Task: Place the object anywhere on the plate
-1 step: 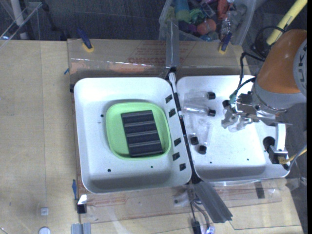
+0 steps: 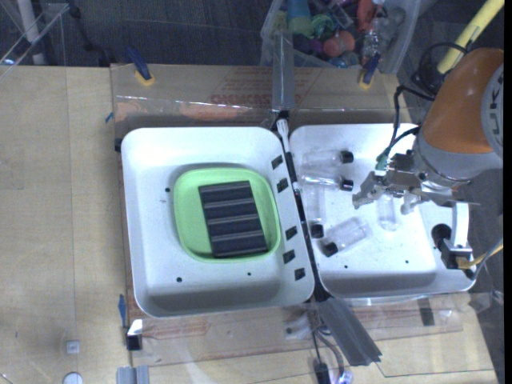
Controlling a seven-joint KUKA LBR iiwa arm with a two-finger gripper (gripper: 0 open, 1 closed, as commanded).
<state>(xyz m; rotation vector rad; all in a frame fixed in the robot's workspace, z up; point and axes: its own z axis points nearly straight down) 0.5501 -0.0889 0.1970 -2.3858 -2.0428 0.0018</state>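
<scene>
A light green square plate (image 2: 186,218) lies in the left white bin (image 2: 144,158). A black ridged block (image 2: 233,218) rests on the plate. In the right bin (image 2: 416,272) lie several clear plastic vials with black caps: one at the back (image 2: 326,161), one just in front of it (image 2: 322,184), and one near the front (image 2: 346,233). My gripper (image 2: 390,200) hangs low over the right bin's right half, to the right of the vials. Something clear and blurred (image 2: 390,214) shows right under it, and I cannot tell whether it is held.
A divider with black clips (image 2: 286,206) runs between the two bins. A clear box of coloured toys (image 2: 340,10) stands behind the bins. The grey arm with its orange band (image 2: 468,110) comes in over the right bin's right side.
</scene>
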